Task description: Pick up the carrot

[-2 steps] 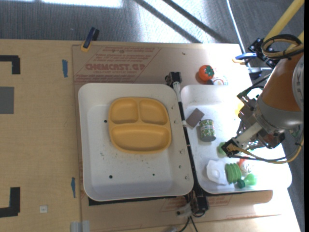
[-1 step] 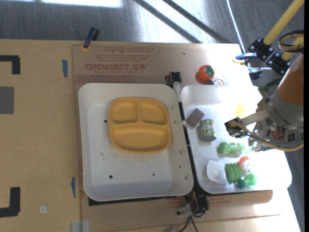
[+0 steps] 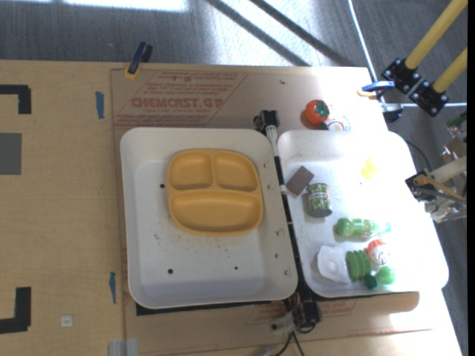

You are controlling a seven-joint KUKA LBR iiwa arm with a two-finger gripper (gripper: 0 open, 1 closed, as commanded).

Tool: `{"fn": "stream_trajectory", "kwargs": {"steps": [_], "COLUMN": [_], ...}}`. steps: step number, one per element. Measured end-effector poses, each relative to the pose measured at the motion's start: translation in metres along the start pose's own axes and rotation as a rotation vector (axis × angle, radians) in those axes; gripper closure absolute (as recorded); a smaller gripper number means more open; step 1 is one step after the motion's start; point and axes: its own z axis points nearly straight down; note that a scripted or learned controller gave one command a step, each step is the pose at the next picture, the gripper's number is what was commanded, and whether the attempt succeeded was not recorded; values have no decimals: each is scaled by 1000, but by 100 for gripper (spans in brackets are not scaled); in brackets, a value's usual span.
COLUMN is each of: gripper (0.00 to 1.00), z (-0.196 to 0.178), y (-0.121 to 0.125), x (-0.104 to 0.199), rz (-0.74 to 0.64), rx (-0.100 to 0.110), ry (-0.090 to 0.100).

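In the right bin (image 3: 415,221), near its front, lies a small orange-red and white piece (image 3: 378,253) with a green knob (image 3: 384,276) just in front of it. This looks like the carrot, though it is too small to be sure. It is pressed against a green ridged toy (image 3: 358,263) and a white lump (image 3: 332,263) on its left.
The right bin also holds a green bottle (image 3: 355,228), a green can (image 3: 318,199), a grey-brown block (image 3: 300,179) and a yellow scrap (image 3: 369,170). A yellow divided plate (image 3: 214,190) sits in the left bin (image 3: 141,236). A red tomato (image 3: 316,112) lies on the bench behind.
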Motion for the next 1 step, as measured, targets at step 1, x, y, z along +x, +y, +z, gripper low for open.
{"fn": "stream_trajectory", "kwargs": {"steps": [1], "gripper": [100], "z": [40], "y": [-24], "x": [7], "rz": [55], "rx": [4], "ry": [-2]}}
